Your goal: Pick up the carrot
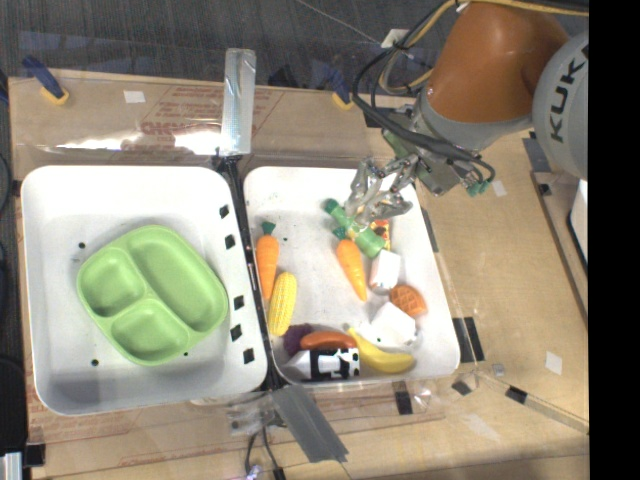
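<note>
Two carrots lie in the right bin (432, 268). One carrot (266, 260) lies along the bin's left wall, its green top pointing to the back. The other carrot (351, 266) lies near the middle, its leafy top (335, 213) pointing up-left. My gripper (376, 204) hangs low over the back of the right bin, just right of that leafy top and above a small green piece (370, 236). Its metal fingers (358, 190) stand apart, open, and hold nothing.
The right bin also holds a corn cob (282, 303), a banana (385, 358), an orange food piece (408, 300), white pieces (386, 268), a purple and red item (318, 340) and a black-and-white carton (335, 365). A green divided plate (150, 293) sits in the left bin (40, 268).
</note>
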You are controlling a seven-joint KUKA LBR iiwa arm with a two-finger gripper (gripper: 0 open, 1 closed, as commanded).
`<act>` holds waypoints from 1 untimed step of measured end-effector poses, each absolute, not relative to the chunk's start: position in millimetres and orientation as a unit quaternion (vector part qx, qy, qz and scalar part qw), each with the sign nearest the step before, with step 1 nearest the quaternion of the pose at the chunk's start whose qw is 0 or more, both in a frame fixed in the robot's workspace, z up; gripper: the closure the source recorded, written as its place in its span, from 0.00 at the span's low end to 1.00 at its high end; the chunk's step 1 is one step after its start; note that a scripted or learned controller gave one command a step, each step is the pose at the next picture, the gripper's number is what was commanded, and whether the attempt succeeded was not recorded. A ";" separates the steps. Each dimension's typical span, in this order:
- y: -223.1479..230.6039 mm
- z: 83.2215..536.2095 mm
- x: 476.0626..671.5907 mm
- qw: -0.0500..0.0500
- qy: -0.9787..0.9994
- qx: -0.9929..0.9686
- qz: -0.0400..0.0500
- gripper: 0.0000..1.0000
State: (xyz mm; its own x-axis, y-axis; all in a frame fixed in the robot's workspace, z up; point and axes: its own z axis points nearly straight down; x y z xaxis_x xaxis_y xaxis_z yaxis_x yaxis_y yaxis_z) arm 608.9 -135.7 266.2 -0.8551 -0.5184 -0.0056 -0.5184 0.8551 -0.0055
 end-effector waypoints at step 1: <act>-185.7 242.3 613.9 0.002 0.947 -0.322 -0.001 1.00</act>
State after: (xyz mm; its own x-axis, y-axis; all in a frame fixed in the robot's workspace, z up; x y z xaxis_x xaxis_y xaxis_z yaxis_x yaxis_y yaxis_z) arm 613.9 -185.7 242.3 -0.7930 -0.6092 -0.0026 -0.6092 0.7930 -0.0035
